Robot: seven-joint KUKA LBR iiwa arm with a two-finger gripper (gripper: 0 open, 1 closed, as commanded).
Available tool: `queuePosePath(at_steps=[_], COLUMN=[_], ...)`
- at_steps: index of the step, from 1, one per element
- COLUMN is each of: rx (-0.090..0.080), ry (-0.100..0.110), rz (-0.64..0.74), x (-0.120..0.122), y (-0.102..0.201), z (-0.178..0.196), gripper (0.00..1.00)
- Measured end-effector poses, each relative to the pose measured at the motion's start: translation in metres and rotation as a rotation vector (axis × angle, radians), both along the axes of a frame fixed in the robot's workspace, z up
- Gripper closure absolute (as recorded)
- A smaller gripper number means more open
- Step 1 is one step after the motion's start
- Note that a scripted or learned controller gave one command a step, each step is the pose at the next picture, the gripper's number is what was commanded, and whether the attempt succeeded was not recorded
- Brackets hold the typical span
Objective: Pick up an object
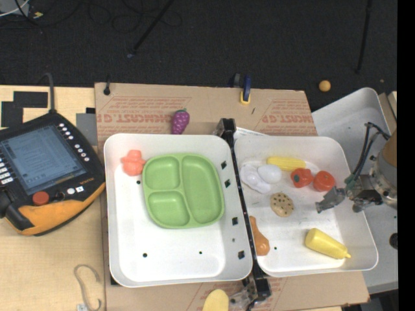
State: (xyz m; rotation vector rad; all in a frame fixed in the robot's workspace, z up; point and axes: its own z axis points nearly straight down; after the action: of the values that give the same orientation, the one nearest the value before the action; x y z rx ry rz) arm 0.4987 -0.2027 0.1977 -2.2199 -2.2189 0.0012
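Crowding the right bin (353, 254) are a corn cob (286, 163), white pieces (260, 175), a cookie (281, 204) and a yellow wedge (326, 243). Two red tomatoes (313, 179) are lying just left of the pincer (338, 197), whose finger state cannot be told. A green divided tray (183, 191) is being held by the left bin (168, 264), over cardboard (207, 109).
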Motion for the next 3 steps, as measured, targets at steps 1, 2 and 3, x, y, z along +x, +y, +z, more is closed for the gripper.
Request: queuePosePath(at_steps=[1,2,3], rx=[0.002,0.000,0.000], ry=[0.005,0.001,-0.002], rz=[0.002,0.002,-0.003], x=[-0.006,-0.006,-0.006], y=[-0.005,-0.002,-0.005], z=[-0.059,-0.112,-0.099], gripper=[0.00,0.00,1.00])
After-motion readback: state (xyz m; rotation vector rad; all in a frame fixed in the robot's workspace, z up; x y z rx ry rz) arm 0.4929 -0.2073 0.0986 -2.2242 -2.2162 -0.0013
